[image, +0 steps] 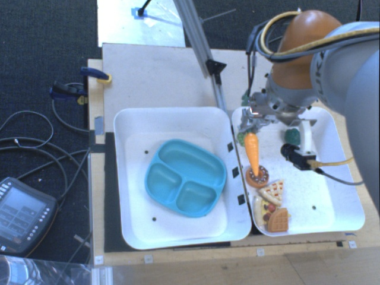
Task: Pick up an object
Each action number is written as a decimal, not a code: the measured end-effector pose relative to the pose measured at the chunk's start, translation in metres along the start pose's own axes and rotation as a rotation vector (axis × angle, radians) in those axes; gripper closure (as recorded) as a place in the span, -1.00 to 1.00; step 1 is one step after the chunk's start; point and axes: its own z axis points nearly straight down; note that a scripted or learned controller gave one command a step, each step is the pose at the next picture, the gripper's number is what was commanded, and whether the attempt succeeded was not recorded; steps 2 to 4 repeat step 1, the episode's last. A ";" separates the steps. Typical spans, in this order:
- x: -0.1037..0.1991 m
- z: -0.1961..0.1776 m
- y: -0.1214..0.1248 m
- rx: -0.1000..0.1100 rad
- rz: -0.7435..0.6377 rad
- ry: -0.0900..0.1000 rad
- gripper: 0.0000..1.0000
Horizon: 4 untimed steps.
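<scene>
Nearest you, a waffle piece lies at the right bin's front-left corner, with a second waffle and a donut just behind it. Your gripper hangs over that bin's back-left corner; you cannot tell how wide it stands, and nothing shows in it. A carrot lies just below it, long axis running toward you, close against the bin's left wall. Rightward there is open floor.
</scene>
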 end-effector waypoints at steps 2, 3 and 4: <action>0.049 -0.016 0.030 -0.003 0.000 0.000 1.00; 0.049 -0.016 0.030 -0.003 0.000 0.000 1.00; 0.049 -0.016 0.030 -0.003 0.000 0.000 1.00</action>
